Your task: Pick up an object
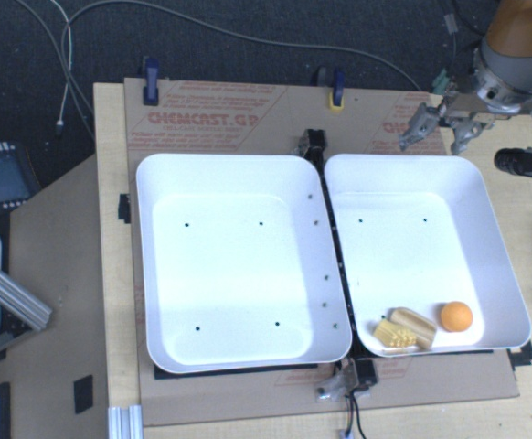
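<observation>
Two shallow plastic bins are plain white: the left bin [234, 263] and the right bin [412, 245], each dotted with small dark holes. In the right one lie a round orange ball [456, 316], a tan oblong piece [415, 322] and a yellow ridged block [395, 335]. The brown cardboard sheet [239, 108] carries faded red lettering.

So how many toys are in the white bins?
3, all in the right bin, along its near edge: an orange ball, a tan roll touching a yellow corn cob on its left. Nothing looks hidden.
</observation>
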Tool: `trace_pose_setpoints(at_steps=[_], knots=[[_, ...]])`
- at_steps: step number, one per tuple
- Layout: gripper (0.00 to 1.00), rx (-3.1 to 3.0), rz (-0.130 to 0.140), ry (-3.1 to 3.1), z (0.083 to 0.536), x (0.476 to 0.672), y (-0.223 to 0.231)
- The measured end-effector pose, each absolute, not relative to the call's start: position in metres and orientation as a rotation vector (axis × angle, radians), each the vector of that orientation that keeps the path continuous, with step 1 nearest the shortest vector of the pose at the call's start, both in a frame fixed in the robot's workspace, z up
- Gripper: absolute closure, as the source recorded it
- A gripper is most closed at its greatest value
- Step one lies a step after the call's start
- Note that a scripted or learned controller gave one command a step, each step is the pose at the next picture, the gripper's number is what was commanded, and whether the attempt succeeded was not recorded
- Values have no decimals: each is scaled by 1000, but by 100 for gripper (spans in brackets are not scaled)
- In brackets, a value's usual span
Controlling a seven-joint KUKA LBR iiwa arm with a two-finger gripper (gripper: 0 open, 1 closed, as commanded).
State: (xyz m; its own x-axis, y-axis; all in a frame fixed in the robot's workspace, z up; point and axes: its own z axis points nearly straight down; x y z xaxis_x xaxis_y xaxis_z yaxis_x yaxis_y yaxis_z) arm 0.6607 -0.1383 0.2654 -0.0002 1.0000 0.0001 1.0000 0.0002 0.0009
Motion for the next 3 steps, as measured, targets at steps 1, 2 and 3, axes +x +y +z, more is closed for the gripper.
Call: trace_pose_setpoints(at_steps=[1, 2, 3], knots=[[0, 2218, -2, 2232, 212, 620, -58], [0, 2221, -2, 2226, 187, 561, -26], [0, 2216, 2, 2229, 188, 521, 42]])
